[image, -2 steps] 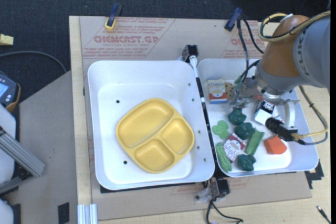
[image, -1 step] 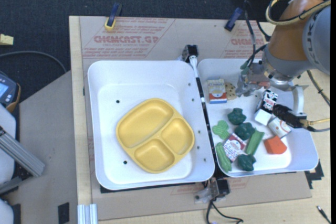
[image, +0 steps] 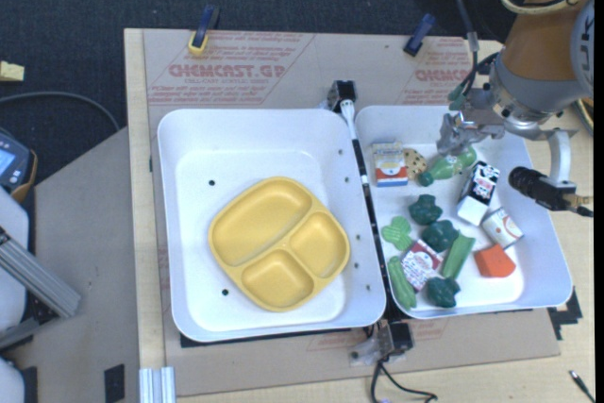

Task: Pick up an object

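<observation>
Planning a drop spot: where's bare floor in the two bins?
Left bin: bare white all around the yellow divided tray, widest along the far wall and left side. Right bin: crowded with toys; small bare strips at the far-left corner above the small carton and near the orange block.

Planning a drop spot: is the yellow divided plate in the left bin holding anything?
Empty. All three compartments of the yellow plate show bare yellow surface; the toy items lie in the right bin.
</observation>
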Available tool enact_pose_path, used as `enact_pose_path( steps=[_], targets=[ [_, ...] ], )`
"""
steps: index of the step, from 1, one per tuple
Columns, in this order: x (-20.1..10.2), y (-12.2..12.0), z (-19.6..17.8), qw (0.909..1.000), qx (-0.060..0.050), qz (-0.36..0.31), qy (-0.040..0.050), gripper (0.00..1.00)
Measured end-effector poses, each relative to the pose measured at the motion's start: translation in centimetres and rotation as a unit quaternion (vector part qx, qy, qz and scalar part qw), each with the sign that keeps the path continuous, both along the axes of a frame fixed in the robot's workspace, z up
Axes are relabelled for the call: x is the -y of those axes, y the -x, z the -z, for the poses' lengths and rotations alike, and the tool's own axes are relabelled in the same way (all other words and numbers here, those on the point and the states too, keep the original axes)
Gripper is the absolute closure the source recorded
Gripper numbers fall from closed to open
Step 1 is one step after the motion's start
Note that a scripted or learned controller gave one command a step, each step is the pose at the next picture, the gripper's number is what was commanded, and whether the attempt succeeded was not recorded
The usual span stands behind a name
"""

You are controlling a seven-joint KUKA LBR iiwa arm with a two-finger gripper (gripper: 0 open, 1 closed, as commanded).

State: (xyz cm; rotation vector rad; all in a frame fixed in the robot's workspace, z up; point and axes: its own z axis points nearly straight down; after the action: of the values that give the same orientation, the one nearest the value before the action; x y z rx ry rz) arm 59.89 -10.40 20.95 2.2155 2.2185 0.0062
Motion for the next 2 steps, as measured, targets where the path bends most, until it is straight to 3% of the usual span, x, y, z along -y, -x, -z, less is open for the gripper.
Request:
enact_pose_path(
  steps=[1,2],
  targets=[
    [0.0,-0.1,-1.7,1.0,-0.001,0.0,0.0,1.0],
    [-2.0,4.3,-0.7,1.0,-0.006,0.001,-0.0017,1.0]
  ],
)
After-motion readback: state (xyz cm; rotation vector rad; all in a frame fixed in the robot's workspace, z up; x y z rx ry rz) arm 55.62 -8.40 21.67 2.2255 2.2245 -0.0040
